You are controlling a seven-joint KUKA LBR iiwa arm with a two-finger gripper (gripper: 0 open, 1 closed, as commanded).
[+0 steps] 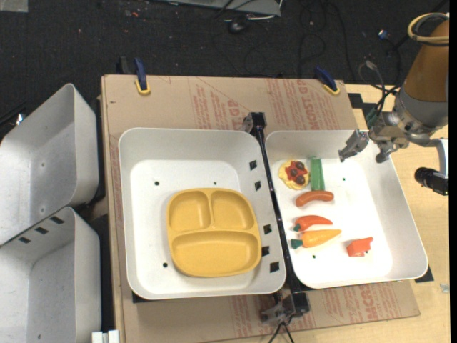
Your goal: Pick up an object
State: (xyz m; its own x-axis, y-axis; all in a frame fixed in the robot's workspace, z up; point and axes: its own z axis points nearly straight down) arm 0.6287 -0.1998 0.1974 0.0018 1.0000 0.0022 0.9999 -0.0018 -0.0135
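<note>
Toy sausage point(314, 199), lying below and to the left of the gripper point(365, 148), well apart. Looks light, hard, smooth, a bit slippery. Best pinched across the thin middle. Gripper fingers spread wide, holding nothing, up by the bin's point(407, 213) top edge. Nearby: little pizza point(293, 174), green stick point(316, 174), shiny carrot point(318, 238), chunky orange piece point(359, 246).

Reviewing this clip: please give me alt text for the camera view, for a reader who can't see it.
A grey-and-orange arm's open gripper hovers over the far edge of the right bin, which holds toy foods: pizza, sausage, carrot. The left bin holds a yellow divided plate.
</note>
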